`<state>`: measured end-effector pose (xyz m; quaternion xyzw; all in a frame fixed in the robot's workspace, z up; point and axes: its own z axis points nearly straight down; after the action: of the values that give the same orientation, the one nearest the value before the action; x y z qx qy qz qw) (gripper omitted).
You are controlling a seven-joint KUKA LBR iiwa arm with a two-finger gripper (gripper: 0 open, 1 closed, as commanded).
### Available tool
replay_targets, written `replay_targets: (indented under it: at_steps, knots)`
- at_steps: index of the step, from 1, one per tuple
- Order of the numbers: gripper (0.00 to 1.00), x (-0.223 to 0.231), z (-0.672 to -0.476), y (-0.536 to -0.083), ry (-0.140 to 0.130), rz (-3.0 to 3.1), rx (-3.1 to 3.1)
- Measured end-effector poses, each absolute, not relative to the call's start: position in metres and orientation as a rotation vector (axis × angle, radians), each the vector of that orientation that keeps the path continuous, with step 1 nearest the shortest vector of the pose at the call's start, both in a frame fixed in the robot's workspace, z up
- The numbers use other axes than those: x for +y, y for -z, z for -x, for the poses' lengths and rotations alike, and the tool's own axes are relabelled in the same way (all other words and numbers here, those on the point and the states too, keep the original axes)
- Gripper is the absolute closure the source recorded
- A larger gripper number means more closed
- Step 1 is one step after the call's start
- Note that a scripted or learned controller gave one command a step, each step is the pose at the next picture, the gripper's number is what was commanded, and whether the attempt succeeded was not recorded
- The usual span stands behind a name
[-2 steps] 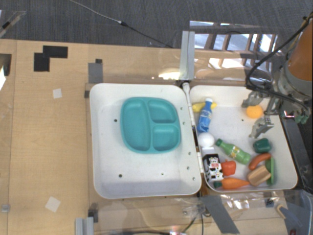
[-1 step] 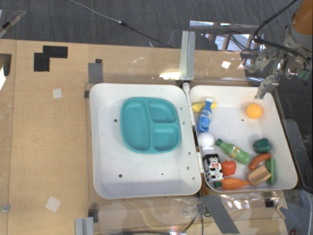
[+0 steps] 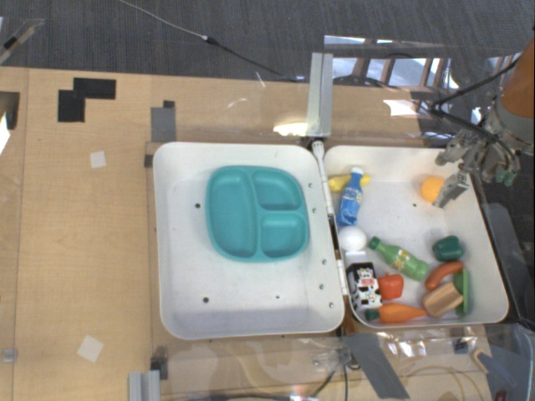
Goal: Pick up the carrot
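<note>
Carrot (image 3: 402, 312) lying flat against near wall of right bin (image 3: 493, 249), beside cow-patterned toy (image 3: 363, 285) and bread-like piece (image 3: 442, 301). Probably light, rigid, smooth plastic; likely slippery at tapered tip. Best taken across thick middle. Tool (image 3: 458, 184) well apart, near orange ball (image 3: 431, 190); cannot tell whether clenched or released.

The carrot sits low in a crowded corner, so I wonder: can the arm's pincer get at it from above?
Probably yes. The carrot lies uncovered by the right bin's near wall, though the cow-patterned toy and bread piece crowd it. The pincer hovers farther back.
</note>
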<state>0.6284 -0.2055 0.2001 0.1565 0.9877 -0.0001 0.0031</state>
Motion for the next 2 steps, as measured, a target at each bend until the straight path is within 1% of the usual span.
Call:
replay_targets:
  at_steps: [1, 2]
  knots:
    - [0.00, -0.205, -0.652, -0.089, 0.000, -0.742, 3.040]
    - [1.00, -0.204, -0.656, -0.103, 0.002, -0.727, 3.032]
